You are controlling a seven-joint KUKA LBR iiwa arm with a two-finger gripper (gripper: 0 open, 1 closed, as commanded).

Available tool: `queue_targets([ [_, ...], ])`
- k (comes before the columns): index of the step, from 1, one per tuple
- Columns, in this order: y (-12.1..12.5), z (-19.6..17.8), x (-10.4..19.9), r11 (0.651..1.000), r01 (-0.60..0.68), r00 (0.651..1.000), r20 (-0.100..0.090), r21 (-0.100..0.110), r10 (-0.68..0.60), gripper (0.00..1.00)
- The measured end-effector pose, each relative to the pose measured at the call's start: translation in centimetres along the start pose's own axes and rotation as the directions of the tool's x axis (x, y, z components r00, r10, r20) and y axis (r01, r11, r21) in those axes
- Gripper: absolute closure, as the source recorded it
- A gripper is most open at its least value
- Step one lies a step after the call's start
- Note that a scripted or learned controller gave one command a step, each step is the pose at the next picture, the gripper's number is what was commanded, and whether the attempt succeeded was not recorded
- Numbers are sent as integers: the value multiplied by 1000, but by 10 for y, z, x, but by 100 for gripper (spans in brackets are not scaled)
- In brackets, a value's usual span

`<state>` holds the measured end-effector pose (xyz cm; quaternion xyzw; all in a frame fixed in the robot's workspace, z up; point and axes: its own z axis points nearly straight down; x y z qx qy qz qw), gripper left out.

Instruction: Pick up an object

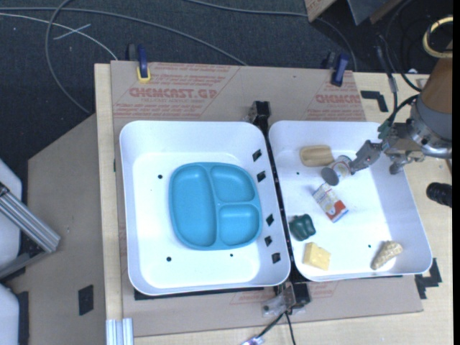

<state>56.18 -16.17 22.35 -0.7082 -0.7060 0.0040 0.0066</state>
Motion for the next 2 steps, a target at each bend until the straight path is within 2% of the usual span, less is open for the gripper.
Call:
queue_targets([
  [1,3,-8,0,1000,4,1000,3,-14,-4,0],
  [2,11,40,6,1000,5,1000,1,-9,-5,0],
])
